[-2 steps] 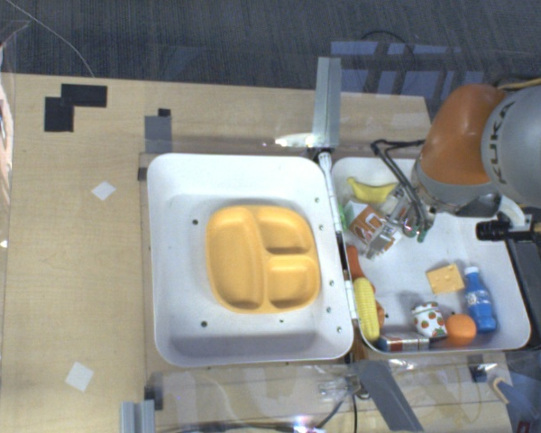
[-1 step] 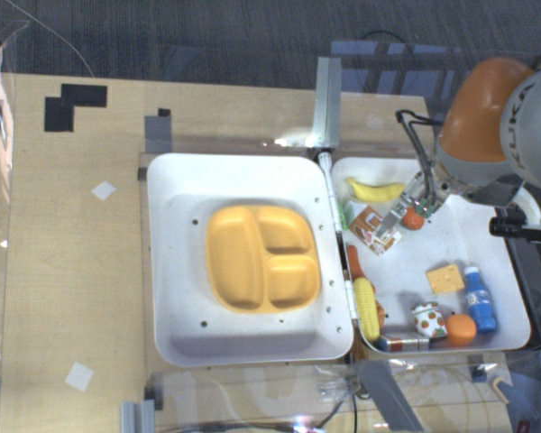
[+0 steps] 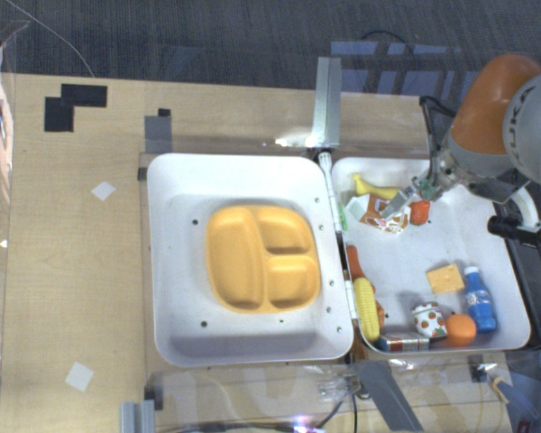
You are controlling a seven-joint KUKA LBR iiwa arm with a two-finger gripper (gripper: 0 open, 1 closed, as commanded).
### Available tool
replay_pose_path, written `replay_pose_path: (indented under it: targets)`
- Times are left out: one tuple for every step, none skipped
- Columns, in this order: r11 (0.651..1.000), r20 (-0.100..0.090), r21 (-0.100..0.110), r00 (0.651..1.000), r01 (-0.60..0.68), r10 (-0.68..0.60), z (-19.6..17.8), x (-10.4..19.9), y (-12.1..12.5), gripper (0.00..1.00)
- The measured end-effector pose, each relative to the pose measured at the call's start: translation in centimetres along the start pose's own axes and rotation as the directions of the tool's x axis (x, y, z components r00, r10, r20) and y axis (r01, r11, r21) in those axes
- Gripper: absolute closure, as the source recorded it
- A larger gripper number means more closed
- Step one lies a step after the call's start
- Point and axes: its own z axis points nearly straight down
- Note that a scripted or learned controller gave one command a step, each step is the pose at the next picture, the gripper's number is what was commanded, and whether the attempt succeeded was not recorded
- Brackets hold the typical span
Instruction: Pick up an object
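The two-finger gripper point(image 3: 408, 197) hung low over the back of the right shallow white bin point(image 3: 496, 242), reaching in from the right below the grey arm with its orange band point(image 3: 491, 106). How it stood, apart or together, could not be told, as its tip merged with the clutter beneath. It sat just above a crumpled red-and-white packet point(image 3: 380, 215), with a small red object point(image 3: 420, 212) just beside it on the right and a yellow toy-like piece point(image 3: 371, 188) just to its left; whether it touched any of them could not be told. Nothing was plainly seen clamped by it.

Toward the front of the same bin lay a yellow sponge-like block point(image 3: 444, 279), a blue bottle with a white cap point(image 3: 478, 301), an orange ball point(image 3: 462, 328), a small white cup with spots point(image 3: 425, 317) and a dark slim tube point(image 3: 401, 342). Along the left wall of that bin rested a yellow corn cob point(image 3: 367, 303) with an orange carrot-like stick point(image 3: 353, 262) just behind it.

The left shallow white bin point(image 3: 176, 269) held 1 yellow plastic divided plate point(image 3: 262, 257) with 3 compartments, lying flat near the middle, well apart from the gripper.
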Motion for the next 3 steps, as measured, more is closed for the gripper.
replay_pose_path:
  targets:
    - [0.993, -0.035, 0.018, 0.993, -0.113, 0.113, 0.7, -4.3, 1.2, 0.0]
    - [0.978, -0.016, 0.018, 0.978, -0.206, 0.206, 0.8, -3.5, 1.6, 0.0]
    - [0.966, -0.009, 0.017, 0.966, -0.257, 0.257, 0.8, -3.2, 1.8, 0.0]
